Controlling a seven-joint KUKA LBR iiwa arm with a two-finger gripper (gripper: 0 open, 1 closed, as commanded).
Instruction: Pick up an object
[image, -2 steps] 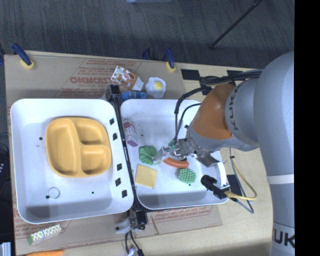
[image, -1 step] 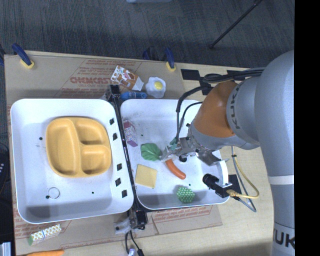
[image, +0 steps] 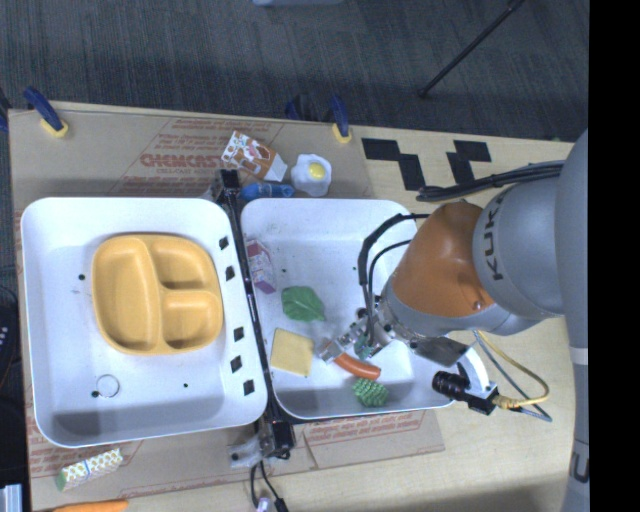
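In the right bin (image: 330, 215) lie a green leaf-shaped piece (image: 302, 303), a pale yellow cheese wedge (image: 291, 352), an orange carrot-like piece (image: 357, 366), a small green textured piece (image: 371, 392) and a purplish wrapper (image: 260, 266) by the left wall. My gripper (image: 352, 343) reaches down into the bin's lower right part, just above the orange piece. The orange-banded wrist (image: 445, 275) covers much of the bin's right side. Nothing shows clearly between the fingers.
The left bin (image: 60, 400) holds a yellow divided tray (image: 158, 292). Behind the bins lie a small printed carton (image: 245, 153), a blue item (image: 265, 189) and a white-and-yellow egg-like piece (image: 312, 173). Clamps sit along the bench's back edge.
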